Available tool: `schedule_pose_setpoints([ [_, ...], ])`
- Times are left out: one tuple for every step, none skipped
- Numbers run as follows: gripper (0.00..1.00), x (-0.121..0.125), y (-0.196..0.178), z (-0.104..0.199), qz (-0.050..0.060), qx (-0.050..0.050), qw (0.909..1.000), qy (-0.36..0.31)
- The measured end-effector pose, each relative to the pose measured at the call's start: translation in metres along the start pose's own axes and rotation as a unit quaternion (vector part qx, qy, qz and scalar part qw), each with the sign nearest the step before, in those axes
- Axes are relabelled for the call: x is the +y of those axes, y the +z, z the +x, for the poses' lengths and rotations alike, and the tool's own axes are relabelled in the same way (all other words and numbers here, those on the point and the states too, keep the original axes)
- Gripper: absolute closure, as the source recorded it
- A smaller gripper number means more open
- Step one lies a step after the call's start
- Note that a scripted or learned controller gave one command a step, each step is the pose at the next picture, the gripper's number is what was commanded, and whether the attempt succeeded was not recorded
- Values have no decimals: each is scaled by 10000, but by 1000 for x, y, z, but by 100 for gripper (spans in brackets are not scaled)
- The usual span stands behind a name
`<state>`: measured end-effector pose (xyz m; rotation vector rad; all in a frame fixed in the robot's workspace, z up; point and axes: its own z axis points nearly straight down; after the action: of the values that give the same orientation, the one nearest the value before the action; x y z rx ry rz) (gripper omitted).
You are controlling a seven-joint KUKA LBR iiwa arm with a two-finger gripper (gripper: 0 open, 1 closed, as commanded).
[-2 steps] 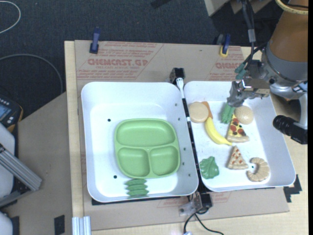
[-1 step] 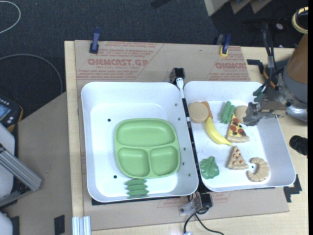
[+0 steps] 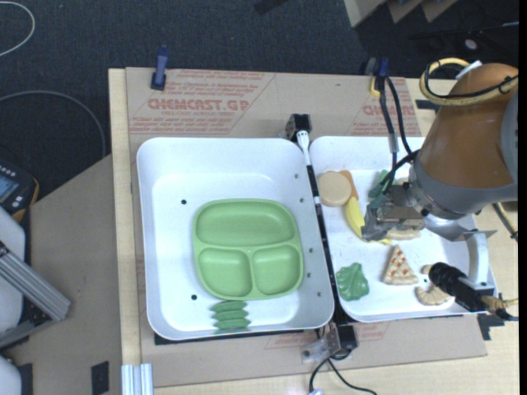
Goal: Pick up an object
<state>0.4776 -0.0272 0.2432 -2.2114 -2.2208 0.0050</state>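
I see gripper [image 3: 387, 223] low in right white bin [image 3: 362, 309], directly over yellow plastic banana [image 3: 354, 215] lying lengthwise toward far edge; jaws' state cannot tell.

One fixed camera looks down at a slant on my bench [image 3: 247, 97], framing both bins; my arm [image 3: 473, 138] enters from its right.
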Motion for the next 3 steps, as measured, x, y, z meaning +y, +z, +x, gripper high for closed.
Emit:
schedule_pose_setpoints([
  [100,0,62,-23,5,-14,10000,38],
  [100,3,-29,26,-82,-11,10000,-9],
  [100,1,36,95,4,-4,10000,-13],
])
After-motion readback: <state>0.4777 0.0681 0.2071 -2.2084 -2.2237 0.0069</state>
